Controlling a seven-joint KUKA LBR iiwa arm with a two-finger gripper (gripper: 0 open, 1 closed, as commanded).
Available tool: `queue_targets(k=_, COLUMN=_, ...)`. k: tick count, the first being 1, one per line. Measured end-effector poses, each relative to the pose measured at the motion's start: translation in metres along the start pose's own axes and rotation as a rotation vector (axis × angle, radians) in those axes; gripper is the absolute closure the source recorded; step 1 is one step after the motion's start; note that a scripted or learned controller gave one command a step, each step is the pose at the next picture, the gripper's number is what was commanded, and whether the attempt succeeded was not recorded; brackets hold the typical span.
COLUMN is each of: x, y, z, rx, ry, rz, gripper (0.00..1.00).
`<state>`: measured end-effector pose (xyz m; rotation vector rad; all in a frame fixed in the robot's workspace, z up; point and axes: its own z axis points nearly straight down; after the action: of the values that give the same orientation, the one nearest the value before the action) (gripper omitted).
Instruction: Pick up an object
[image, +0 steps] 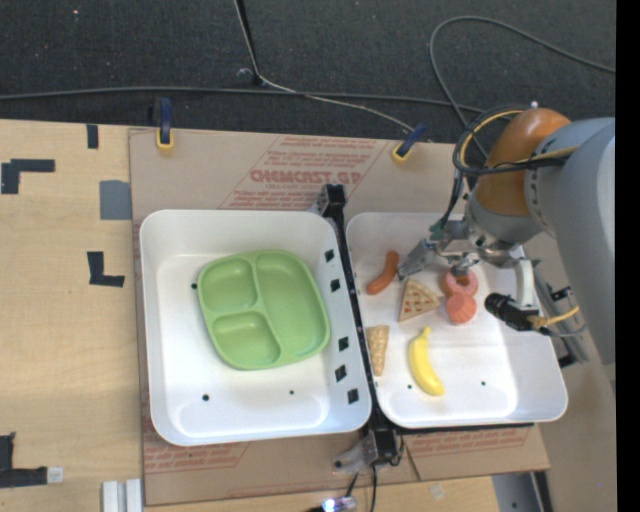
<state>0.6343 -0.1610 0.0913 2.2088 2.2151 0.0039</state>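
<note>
Two shallow white bins sit side by side on a brown cardboard sheet; the black divider where their walls meet serves as the landmark. Left of the divider, the left bin holds a green tray with three compartments, lying flat and turned a little askew; it stops just short of the divider.

Right of the divider, the right bin holds the toy food; a cracker-like stick lies just beside the divider; a small sausage lies tilted a little farther from it, toward the far wall; a pizza slice lies beyond the sausage; a banana lies nearer the front wall, right of the stick; a pink fruit, possibly a strawberry, lies farthest from the divider, just beside the pizza slice.

The gripper hangs low over the far part of the right bin, between the sausage and the pink fruit; its dark fingers look spread apart, with nothing visibly between them, though the view there is cluttered; the grey arm reaches in from the side away from the divider.
</note>
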Motion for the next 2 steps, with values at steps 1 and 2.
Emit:
queue_targets(k=1, x=-0.001, y=0.004, z=-0.015, rx=-0.018, ry=-0.008, rz=-0.001, gripper=1.0)
queue_targets(k=2, x=-0.004, y=-0.001, z=-0.076, rx=0.008, ry=0.007, rz=0.002, gripper=1.0)
